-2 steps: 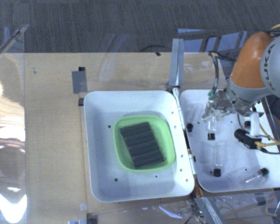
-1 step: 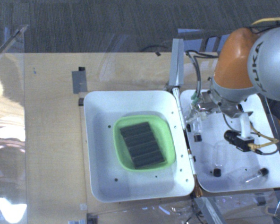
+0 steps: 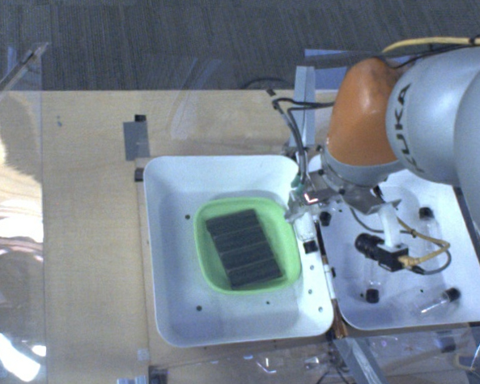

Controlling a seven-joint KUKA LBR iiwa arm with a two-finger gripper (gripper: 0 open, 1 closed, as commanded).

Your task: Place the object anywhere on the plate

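Although the dark ridged block (image 3: 243, 248) already lies on the green plate (image 3: 288, 245), the gripper (image 3: 305, 198), whose grip state I cannot tell, hangs at the plate's right rim and could nudge it

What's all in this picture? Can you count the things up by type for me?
White bins: 2, left and right
Green plate: 1
Dark ridged block lying on the plate: 1
Robot arm: 1
Total: 5
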